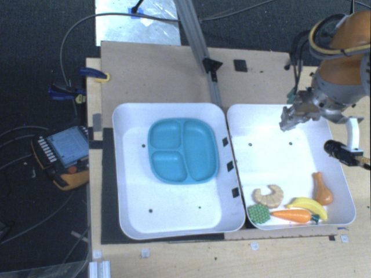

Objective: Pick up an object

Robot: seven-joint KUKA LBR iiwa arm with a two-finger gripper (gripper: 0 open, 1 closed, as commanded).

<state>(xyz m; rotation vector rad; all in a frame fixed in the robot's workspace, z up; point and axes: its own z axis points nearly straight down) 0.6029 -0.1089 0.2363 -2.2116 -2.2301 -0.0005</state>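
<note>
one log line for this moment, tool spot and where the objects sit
tool: over right bin far end, holding nothing seen | toy food: near end, right bin | blue plate: left bin

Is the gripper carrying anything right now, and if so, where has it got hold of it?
Nothing is held. The gripper hangs over the right bin's far end, apart from the toy food clustered at its near edge.
</note>
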